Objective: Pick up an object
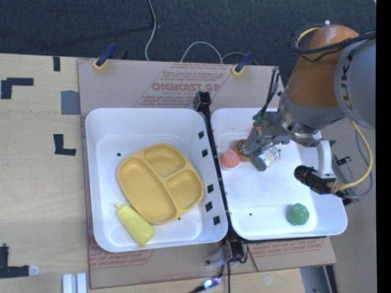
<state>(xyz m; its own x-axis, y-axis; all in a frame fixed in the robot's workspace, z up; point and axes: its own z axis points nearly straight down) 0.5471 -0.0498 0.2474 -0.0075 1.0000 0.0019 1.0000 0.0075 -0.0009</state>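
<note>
My gripper (255, 146) hangs low over the right bin (269, 224), near its left side. Just left of it lies a small pinkish-orange ball (230, 159), with a brownish object (243, 148) tucked right under the fingers. A small grey cylinder (266, 157) lies just right of the gripper. Toward the bin's front right rests a green ball (298, 213). The arm's body hides the fingertips.
In the left bin (98, 133) sits a yellow divided plate (160, 182), with a yellow squeeze bottle (135, 224) at its front left. A black divider (210, 163) runs between the bins. A black fitting with yellow cable (314, 180) juts over the right bin.
</note>
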